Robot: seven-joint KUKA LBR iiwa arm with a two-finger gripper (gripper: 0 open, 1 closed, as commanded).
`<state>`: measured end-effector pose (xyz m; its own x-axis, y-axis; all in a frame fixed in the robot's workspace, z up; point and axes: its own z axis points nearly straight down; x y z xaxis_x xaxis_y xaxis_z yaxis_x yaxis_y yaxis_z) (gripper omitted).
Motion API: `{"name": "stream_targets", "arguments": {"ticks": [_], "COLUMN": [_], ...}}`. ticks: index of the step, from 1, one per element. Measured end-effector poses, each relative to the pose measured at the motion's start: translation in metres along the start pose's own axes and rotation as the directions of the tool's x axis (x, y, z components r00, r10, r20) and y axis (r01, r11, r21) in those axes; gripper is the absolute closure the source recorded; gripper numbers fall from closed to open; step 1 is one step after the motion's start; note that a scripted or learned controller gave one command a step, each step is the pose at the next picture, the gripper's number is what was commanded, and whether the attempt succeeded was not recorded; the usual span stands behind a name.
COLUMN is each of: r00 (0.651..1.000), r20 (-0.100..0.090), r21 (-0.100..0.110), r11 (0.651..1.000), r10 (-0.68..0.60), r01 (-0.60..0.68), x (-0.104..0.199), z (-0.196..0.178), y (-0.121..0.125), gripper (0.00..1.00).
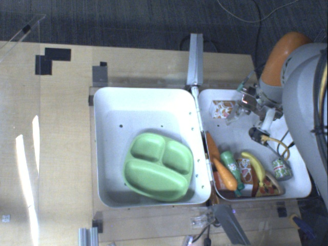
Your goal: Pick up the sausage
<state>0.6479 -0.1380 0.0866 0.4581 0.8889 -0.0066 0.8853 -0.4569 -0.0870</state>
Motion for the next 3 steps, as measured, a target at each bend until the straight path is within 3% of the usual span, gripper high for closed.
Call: {"name": "stream_targets", "arguments": {"ticks": [1, 2, 3], "r00": [0.951, 0.977, 0.951], "r20": [0.008, -0.027, -0.037], "r21": [0.033, -0.087, -0.083], "r11": [0.95, 0.973, 0.948], "r10": [0.309, 0.213, 0.306], "r01": [-0.31, -0.215, -0.308], "x": [-0.02, -0.063, -0.042], "z": [-0.001, -0.022, 0.005], "y": [0.015, -0.018, -0.099], "gripper": [0.0, 0.0, 0.0]}}
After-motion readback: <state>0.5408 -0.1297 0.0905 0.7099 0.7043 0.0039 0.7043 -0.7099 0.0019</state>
